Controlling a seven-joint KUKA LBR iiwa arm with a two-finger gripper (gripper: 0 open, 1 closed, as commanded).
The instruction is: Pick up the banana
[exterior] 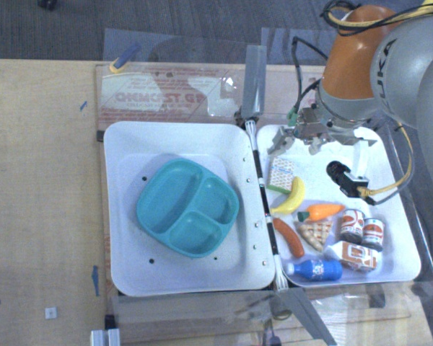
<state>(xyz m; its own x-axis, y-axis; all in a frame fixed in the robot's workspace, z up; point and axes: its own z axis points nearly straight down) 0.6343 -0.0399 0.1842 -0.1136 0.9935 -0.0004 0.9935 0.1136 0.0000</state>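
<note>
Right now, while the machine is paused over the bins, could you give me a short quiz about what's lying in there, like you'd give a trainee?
1. True or false: the yellow plastic banana lies in the same shallow white bin as the blue plastic bottle.
2. Which item lies alone in the other white bin?
A. an orange toy carrot
B. a teal divided plastic tray
C. a red toy sausage
3. Fill in: the grey arm's jaws hang over the ___ bin in the picture.

Key: 1 true; 2 B, the teal divided plastic tray; 3 right-hand.
</note>
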